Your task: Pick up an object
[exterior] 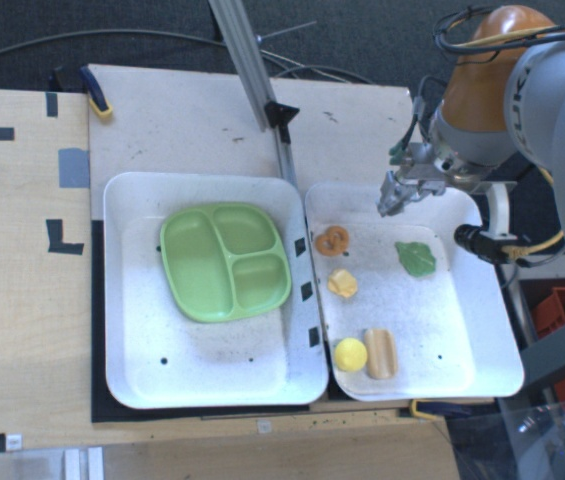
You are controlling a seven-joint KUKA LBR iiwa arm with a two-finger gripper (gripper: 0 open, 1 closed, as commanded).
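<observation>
On the counter [192, 118], the right bin [482, 348] holds a donut [333, 240], leaf [416, 258], ball [350, 354] and bun [380, 353]; the hand [394, 200] hovers above its far edge, grip unclear.

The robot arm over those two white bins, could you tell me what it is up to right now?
The gripper hangs above the far edge of the right bin, holding nothing. Below lie an orange piece, a green leafy piece, two yellow items and a tan roll. The left bin holds a green divided plate.
</observation>
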